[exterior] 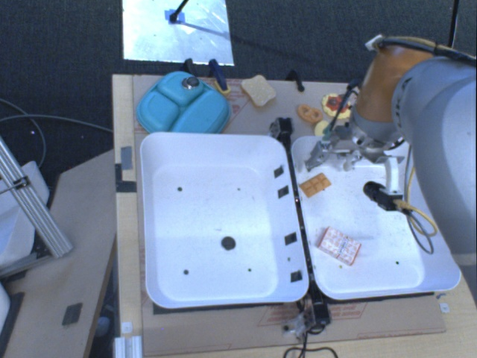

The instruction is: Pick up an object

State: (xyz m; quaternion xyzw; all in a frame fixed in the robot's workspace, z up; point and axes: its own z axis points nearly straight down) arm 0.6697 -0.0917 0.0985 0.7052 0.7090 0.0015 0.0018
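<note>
Your claw (333,154) sits low at the right white bin's (417,274) back edge; can't tell its state. Small orange waffle-textured square (314,186) lies just beside it, unheld.

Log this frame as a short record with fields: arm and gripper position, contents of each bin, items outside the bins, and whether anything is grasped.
arm: reaches in from the view's right, over the right bin
gripper: low at the right bin's far left corner
right bin contents: orange waffle-like piece; pink patterned packet
left bin contents: small dark round object in the left bin
outside bins: blue divided tray; toast-shaped piece; small yellow and orange toys
grasp: nothing seen between fingers
</note>
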